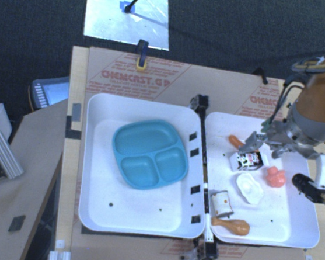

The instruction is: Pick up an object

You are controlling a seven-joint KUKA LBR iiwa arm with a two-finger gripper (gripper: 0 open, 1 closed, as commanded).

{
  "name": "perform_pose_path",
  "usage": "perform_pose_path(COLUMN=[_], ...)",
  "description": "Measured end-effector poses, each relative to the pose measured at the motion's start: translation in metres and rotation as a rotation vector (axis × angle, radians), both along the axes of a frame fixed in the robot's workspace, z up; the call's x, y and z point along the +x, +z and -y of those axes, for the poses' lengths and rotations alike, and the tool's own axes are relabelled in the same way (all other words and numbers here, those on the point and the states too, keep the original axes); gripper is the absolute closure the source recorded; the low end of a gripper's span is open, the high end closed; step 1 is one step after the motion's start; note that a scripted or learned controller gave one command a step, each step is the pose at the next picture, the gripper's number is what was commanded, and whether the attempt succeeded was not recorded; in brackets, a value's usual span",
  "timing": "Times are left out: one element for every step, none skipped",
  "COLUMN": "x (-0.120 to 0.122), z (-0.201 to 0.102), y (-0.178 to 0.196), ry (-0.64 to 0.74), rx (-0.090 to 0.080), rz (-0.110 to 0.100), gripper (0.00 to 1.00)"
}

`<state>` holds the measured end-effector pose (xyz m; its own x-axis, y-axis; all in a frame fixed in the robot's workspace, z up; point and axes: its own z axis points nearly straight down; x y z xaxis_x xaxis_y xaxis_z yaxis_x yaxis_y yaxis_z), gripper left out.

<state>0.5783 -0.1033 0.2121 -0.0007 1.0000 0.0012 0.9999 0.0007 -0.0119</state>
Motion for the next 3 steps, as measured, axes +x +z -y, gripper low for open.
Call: perform_pose_path(x=[0.003,0.005,-0.004], z=[0.0,-0.002,-0.003], y=[0.007,-0.055,-0.102], ry=[0.002,0.0,0.0], rx=[-0.001,0.0,0.0], rz=[0.013,0.008,0.007], gripper=[0.0,0.0,0.0])
